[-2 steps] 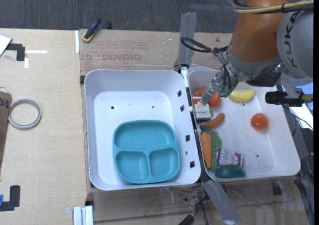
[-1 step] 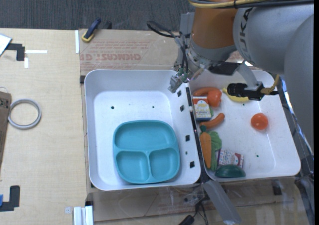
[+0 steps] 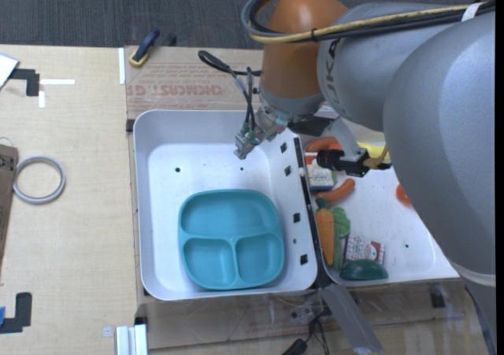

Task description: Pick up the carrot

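The carrot (image 3: 324, 234), orange with a green leafy top beside it, lies lengthwise in the right bin (image 3: 417, 255) against the wall shared with the left bin. My gripper (image 3: 246, 143) hangs below the orange-banded wrist, over the back right part of the left bin (image 3: 150, 188). It is well to the upper left of the carrot and across the divider from it. I see nothing held in it.
A teal divided plate (image 3: 232, 239) lies in the left bin's front half. The right bin also holds a small can (image 3: 320, 179), an orange sausage-shaped piece (image 3: 340, 190), a printed packet (image 3: 363, 250) and a dark green item (image 3: 363, 271). A tape roll (image 3: 35, 179) lies on the bench at left.
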